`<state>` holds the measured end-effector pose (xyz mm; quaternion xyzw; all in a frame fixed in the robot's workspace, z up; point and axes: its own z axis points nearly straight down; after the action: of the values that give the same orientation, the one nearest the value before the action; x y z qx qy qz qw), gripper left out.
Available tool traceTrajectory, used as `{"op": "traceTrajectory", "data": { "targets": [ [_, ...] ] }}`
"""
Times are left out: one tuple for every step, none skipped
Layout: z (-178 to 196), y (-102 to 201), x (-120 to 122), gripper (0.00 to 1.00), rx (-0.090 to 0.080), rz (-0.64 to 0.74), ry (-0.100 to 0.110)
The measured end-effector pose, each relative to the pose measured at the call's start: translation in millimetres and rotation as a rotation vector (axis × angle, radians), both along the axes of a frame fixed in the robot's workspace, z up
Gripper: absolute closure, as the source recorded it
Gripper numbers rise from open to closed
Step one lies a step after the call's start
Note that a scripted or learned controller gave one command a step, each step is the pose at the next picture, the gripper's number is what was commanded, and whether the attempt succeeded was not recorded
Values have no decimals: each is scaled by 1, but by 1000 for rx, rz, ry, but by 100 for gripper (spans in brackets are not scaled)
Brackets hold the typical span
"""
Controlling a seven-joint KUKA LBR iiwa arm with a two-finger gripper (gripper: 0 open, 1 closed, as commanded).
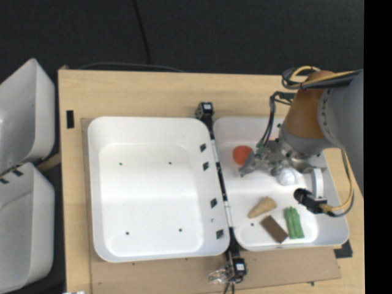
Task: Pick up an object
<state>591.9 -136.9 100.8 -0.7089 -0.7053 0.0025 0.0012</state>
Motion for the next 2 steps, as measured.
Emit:
{"op": "traceTrajectory", "data": {
  "targets": [
    [1,44,51,0,2,11,-10],
    [1,30,93,0,1,9,-6]
  ]
}}
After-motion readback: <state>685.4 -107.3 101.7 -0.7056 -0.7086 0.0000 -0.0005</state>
